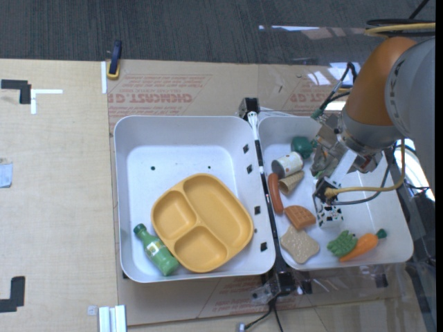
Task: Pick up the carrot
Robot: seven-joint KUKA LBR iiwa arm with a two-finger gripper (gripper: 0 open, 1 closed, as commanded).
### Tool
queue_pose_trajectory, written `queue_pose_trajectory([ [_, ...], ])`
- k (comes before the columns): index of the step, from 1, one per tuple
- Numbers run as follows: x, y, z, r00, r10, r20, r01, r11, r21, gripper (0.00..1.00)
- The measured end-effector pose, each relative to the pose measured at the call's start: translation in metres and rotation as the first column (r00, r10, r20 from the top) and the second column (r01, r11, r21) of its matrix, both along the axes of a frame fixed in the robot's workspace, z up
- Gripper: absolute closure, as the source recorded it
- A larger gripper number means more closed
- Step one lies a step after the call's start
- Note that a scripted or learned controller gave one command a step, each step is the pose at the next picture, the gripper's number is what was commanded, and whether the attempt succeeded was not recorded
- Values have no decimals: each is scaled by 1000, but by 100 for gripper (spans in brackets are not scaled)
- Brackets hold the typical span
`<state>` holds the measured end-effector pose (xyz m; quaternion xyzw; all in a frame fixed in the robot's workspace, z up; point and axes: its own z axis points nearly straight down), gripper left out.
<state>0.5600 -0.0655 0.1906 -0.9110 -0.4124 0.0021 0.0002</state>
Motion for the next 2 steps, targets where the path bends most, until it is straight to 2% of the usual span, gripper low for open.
queue_pose_trajectory([
  [1, 0, 0, 0, 1000, -1, 0, 1, 1000, 0, 0],
  [2, 33, -50, -88, 996, 87, 0, -87, 996, 0, 0],
])
